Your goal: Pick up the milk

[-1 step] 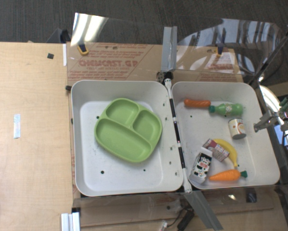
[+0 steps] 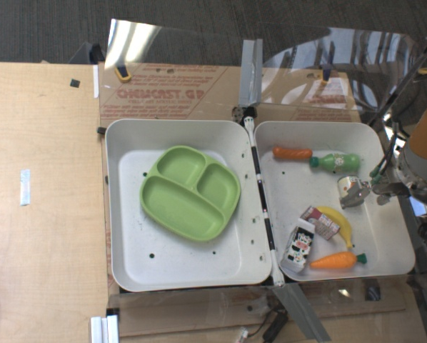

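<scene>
Milk [image 2: 298, 246] carton lies near front edge of right bin [image 2: 385, 266], just left of carrot [image 2: 335, 261], beside banana [image 2: 339, 224]. Hand [image 2: 355, 191] hovers near bin's right edge w/ nothing in it; how far open, can't tell.

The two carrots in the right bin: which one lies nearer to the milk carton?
The carrot at the bin's front edge, right beside the milk carton; the other carrot lies at the back.

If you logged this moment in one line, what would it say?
task: pick up milk | milk carton: lying in right bin, near front, not held | tool: above right bin, apart from carton
</scene>
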Controlling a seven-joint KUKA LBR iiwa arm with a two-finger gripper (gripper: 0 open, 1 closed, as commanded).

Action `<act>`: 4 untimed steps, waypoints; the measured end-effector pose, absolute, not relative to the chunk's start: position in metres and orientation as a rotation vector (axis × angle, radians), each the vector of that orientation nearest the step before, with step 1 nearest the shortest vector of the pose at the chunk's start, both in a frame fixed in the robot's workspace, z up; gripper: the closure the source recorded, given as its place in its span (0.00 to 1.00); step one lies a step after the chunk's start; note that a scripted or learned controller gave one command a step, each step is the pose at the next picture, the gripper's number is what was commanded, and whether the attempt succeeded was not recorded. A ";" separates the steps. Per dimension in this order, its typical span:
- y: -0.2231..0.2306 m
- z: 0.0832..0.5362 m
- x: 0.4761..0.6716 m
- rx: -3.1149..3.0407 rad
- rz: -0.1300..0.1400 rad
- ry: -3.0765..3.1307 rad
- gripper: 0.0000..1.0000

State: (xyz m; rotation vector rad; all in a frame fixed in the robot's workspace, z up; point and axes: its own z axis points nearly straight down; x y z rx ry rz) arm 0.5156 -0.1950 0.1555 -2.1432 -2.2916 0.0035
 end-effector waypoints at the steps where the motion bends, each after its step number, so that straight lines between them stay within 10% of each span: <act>1: -0.212 0.091 0.592 -2.100 -0.007 -2.327 0.00; 2: -0.214 0.092 0.558 -2.086 -0.012 -2.341 0.00; 4: -0.214 0.091 0.608 -2.078 -0.010 -2.347 0.00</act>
